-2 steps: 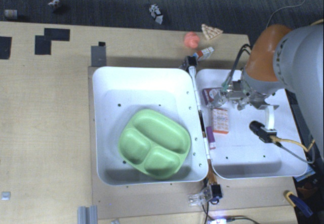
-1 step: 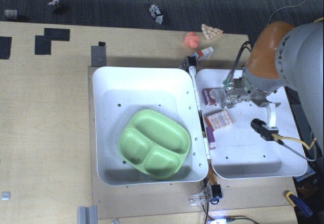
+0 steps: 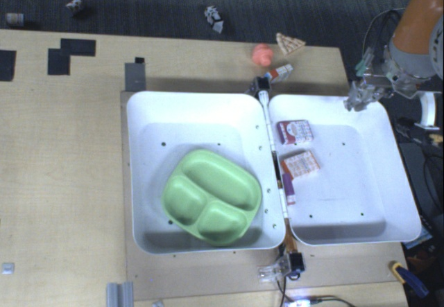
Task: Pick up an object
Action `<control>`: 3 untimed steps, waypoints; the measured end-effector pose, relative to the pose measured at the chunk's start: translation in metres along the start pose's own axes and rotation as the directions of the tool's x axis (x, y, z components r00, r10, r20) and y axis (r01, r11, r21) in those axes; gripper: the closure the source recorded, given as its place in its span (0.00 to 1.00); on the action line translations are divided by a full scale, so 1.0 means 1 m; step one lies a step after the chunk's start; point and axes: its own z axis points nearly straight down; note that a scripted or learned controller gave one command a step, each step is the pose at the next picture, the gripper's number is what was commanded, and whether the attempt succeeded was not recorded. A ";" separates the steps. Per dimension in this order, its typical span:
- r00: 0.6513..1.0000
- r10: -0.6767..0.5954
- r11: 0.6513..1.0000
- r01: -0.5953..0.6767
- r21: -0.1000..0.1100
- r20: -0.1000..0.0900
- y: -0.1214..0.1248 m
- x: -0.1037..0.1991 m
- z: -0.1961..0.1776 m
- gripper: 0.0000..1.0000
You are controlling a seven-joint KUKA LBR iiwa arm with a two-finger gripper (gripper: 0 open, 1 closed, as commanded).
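The arm (image 3: 420, 21) sits high at the right edge, its orange band cut off by the frame, and the gripper (image 3: 359, 95) hangs over the far right corner of the right bin (image 3: 361, 229), small and blurred, so whether it is open or closed I cannot tell, and nothing shows in its grasp. In that right bin lie two small packets near the left wall: a maroon-and-white packet (image 3: 295, 132) toward the back and a red-brown packet (image 3: 300, 163) just in front of it, their print too small to read. A thin purple strip (image 3: 288, 191) lies along the divider, partly hidden by the rim. Over in the left bin (image 3: 149, 160), a green divided plate (image 3: 212, 195) rests tilted toward the near side. Beyond the bins on the worktop (image 3: 62, 181) sit an orange ball (image 3: 262, 55), a tan wedge-shaped piece (image 3: 290, 43) and a small tube (image 3: 279, 73), hard to identify.
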 end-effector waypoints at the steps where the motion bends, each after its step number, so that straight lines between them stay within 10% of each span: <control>1: 1.000 -0.001 1.000 0.001 0.002 -0.001 0.000 0.001 0.001 0.00; 2: 1.000 -0.002 1.000 0.002 0.001 -0.002 -0.050 0.071 0.108 0.00; 3: 1.000 -0.004 1.000 0.004 -0.006 -0.001 -0.047 0.071 0.096 1.00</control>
